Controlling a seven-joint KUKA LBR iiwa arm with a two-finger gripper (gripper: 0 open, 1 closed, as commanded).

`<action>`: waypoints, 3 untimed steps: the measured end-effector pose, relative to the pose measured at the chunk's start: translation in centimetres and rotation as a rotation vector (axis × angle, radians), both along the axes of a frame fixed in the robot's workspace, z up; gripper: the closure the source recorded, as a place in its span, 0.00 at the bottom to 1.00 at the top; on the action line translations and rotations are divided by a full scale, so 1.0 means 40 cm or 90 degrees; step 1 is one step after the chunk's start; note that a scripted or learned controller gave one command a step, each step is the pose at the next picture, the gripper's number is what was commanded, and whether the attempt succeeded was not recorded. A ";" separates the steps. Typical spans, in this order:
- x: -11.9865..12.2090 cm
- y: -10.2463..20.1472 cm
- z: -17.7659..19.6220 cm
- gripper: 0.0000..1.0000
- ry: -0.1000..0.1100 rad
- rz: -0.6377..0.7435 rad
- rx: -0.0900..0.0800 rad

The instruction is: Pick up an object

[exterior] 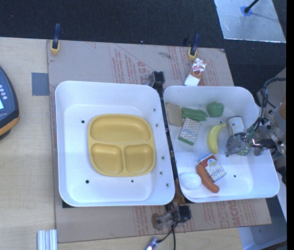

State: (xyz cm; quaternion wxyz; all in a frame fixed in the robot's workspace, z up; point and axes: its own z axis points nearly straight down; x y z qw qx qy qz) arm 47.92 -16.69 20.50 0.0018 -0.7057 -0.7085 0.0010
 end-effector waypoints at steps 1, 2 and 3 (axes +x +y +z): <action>0.082 0.118 -0.285 0.00 0.001 0.002 0.000; -0.009 0.177 -0.284 0.00 0.001 0.002 0.000; -0.004 0.174 -0.256 1.00 -0.001 0.005 -0.002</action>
